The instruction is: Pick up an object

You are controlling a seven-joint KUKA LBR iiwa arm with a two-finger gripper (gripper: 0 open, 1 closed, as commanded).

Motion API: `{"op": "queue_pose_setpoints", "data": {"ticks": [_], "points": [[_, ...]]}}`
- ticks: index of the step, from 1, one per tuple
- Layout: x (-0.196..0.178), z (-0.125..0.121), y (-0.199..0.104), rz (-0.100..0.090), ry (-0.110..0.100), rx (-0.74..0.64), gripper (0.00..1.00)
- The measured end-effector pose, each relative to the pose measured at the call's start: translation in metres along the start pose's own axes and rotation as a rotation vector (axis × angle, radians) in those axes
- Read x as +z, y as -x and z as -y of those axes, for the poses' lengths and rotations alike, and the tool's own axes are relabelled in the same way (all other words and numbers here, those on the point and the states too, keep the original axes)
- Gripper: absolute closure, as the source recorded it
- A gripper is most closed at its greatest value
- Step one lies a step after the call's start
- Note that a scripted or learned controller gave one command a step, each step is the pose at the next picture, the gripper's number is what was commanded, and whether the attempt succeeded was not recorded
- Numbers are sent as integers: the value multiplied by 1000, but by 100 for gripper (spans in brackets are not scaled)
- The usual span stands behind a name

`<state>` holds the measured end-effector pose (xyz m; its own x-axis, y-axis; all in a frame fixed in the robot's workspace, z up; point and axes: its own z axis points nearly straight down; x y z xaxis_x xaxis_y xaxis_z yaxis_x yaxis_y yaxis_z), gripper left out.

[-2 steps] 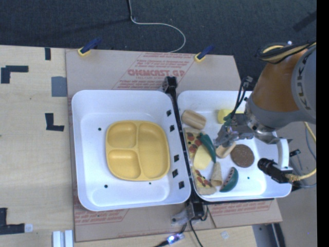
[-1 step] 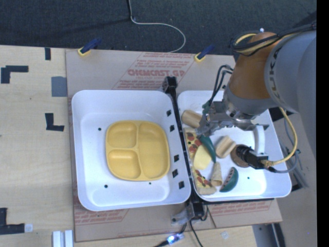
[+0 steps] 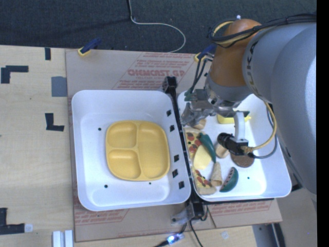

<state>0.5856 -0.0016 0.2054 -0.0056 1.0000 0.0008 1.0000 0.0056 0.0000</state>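
— What lies at frame left?
— The left bin (image 3: 87, 138) holds a yellow divided plate (image 3: 138, 150) at its centre.
— And to the right?
— The right bin (image 3: 267, 181) has toy food (image 3: 204, 158) heaped along its left wall. The claw (image 3: 195, 115) hangs just above that heap's upper end; its state I cannot tell.

yellow plastic divided tray (image 3: 138, 150) sits centred in left white bin (image 3: 85, 112); pile of small toy food pieces (image 3: 209, 161) lies along left side of right white bin (image 3: 267, 181)
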Motion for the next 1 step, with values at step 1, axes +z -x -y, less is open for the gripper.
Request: {"op": "queue_pose_setpoints", "data": {"ticks": [1], "points": [[-3, -20, -39, 0, 0, 1, 100]]}}
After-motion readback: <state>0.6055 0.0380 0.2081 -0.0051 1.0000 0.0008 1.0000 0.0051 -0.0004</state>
